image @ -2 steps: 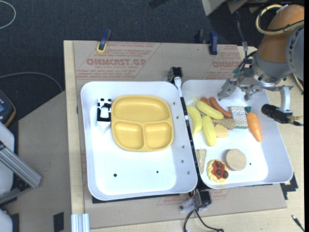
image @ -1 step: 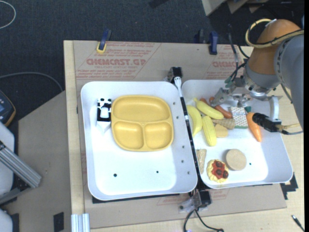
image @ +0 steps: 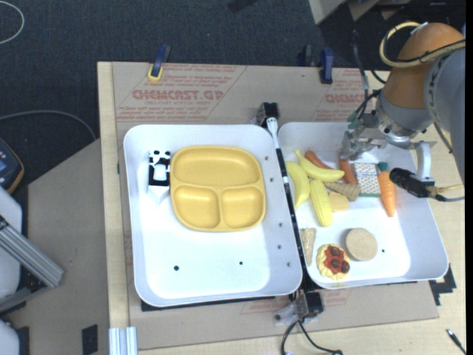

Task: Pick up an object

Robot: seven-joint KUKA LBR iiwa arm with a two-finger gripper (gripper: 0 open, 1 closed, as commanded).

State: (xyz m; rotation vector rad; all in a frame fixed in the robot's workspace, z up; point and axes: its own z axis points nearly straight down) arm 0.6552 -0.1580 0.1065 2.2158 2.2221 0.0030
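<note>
**Gripper low over right bin**

Gripper (image: 355,145) hangs at the right bin's (image: 421,261) far side, above a carrot (image: 386,191) and bananas (image: 310,172). A yellow divided plate (image: 218,186) sits in the left bin (image: 148,265).

A robotics lab: a bench (image: 214,87) topped with clamped cardboard, two white bins (image: 214,279) holding toy food (image: 323,198), loose cables (image: 44,117) on dark carpet, and an industrial arm (image: 421,72).
</note>
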